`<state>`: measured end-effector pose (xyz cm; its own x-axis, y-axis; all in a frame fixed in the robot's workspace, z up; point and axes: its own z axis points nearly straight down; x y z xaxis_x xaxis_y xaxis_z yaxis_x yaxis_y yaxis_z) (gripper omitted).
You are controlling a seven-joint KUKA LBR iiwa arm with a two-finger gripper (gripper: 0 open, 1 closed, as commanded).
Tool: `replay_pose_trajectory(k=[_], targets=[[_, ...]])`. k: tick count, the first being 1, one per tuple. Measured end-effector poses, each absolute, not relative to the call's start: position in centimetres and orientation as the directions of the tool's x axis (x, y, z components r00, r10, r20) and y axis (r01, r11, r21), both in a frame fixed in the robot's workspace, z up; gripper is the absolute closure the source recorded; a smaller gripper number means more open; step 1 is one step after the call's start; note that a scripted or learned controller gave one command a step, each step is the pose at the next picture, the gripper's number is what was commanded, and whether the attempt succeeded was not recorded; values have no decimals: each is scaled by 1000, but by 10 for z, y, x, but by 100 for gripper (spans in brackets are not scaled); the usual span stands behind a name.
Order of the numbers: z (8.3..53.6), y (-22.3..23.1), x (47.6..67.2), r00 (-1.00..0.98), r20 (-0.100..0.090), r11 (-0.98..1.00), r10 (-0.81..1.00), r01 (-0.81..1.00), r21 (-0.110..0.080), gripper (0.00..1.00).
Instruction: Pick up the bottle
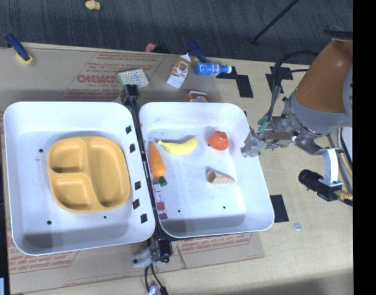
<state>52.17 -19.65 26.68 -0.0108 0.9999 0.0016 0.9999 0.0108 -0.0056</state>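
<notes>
As seen from above, reading left to right:

Left bin (15, 165): shallow, white; holds a yellow divided tray (89, 173) with three compartments, lying flat near the bin's middle.

Right bin (255, 195): shallow, white, touching the left bin along a shared edge.

Carrot (157, 160): orange, lying lengthwise against the right bin's left wall.

Banana (179, 145): yellow, just right of the carrot's upper end.

Cone (220, 177): tan, lying on its side near the bin's middle.

Tomato (218, 140): orange-red, round, above the cone, near the bin's right wall.

Bottle (209, 69): blue, lying on its side on the bench behind the right bin, outside both bins, just right of a small carton (179, 71).

Gripper (252, 147): over the right bin's right rim, well apart from the bottle; nothing visible between its fingers; how far they are parted cannot be told.

Arm (320, 85): grey with orange band, entering from the right.
</notes>
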Motion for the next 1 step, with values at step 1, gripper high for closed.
replay_pose_trajectory(k=[1], targets=[[173, -211, 481, 33, 2, -33, 999, 999, -6, 100]])
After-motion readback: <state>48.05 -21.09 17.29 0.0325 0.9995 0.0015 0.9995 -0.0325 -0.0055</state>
